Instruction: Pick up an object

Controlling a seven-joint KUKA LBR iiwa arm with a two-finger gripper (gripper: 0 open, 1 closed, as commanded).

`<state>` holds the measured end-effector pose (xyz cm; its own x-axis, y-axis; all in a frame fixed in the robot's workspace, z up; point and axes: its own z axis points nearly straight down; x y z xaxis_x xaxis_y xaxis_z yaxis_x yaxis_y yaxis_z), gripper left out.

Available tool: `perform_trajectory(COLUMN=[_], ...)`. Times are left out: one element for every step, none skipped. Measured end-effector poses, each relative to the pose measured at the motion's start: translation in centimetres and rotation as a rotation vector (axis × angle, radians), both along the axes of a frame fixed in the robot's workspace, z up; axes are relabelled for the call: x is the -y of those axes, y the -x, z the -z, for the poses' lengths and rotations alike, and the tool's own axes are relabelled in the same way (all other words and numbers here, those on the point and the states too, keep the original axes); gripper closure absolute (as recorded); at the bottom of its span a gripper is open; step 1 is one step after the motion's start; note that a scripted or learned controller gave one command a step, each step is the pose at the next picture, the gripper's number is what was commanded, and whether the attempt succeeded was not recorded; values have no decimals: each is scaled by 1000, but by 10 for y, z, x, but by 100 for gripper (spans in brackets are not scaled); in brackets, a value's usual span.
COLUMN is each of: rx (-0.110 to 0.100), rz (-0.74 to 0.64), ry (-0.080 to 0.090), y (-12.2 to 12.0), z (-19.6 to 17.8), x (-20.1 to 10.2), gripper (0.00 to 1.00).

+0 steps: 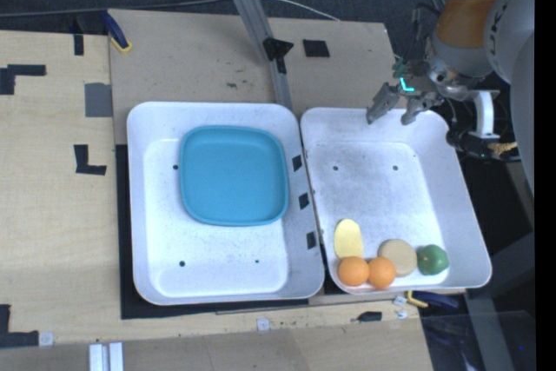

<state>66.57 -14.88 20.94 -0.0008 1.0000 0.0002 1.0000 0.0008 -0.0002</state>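
The gripper is seen spread wide and empty over the right bin's far edge, so the approach step is judged in hand. A reach to the near edge is called for, where the yellow piece, two oranges, a tan item and a green ball are clustered (none yet touched).

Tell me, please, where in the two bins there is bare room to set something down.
Right bin: bare floor from the gripper down to the food. Crowded along its near edge: yellow piece, two oranges, beige piece, green ball. Left bin: bare strip below the blue plate.
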Motion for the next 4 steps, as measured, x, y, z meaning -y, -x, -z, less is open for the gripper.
perform_trajectory(rx=[0,-4,-4,-1], rz=[0,0,0,0], ry=[0,0,0,1], y=[0,-2,-3,-3], z=[0,43,86,122], x=[0,2,2,2], gripper=[0,0,0,0])
